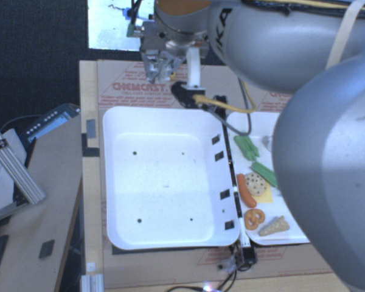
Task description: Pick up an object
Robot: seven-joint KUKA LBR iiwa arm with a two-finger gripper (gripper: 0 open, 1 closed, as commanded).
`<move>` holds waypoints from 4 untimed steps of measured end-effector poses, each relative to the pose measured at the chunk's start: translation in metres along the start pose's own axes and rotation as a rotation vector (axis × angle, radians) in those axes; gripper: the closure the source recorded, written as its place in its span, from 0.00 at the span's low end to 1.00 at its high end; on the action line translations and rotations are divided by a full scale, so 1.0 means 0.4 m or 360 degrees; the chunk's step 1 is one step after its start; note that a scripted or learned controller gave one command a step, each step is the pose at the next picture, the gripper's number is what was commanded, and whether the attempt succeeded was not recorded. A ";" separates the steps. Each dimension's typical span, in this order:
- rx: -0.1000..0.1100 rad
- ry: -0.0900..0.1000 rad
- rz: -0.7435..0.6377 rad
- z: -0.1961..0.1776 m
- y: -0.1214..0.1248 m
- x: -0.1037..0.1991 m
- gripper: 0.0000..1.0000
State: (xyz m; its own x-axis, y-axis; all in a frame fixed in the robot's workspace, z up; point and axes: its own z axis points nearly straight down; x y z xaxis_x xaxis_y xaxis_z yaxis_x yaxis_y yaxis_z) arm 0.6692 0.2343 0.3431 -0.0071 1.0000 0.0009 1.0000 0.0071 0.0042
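Note:
Several toy foods lie in the right bin [263, 125]: a green pea pod [246, 146], a second green piece [265, 174], a red sausage [245, 191], a speckled cookie [254, 182] on a yellow cheese slice [266, 195], a pretzel [253, 218] and a tan wedge [274, 225]. My gripper [161, 72] hangs beyond the far rim of the left bin [109, 163], over the cardboard and well away from the food. Nothing shows in it. The arm's big grey links cover the right part of the right bin.
A black connector [185, 94] with a yellow cable trails from the wrist over the left bin's far right corner. Black clips line the divide between the bins. An aluminium rail [13, 170] and a grey handset [50, 121] lie left of the bench.

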 end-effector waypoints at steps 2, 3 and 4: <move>0.0002 0.0001 -0.0003 -0.086 -0.002 0.002 1.00; 0.0005 -0.0001 0.0002 -0.036 -0.013 -0.001 1.00; 0.0005 0.0000 0.0000 -0.059 -0.037 0.000 1.00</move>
State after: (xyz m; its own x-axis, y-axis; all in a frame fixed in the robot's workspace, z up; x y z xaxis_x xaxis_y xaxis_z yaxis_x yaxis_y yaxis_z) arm 0.6544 0.2340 0.3669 -0.0069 1.0000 0.0011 1.0000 0.0069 0.0013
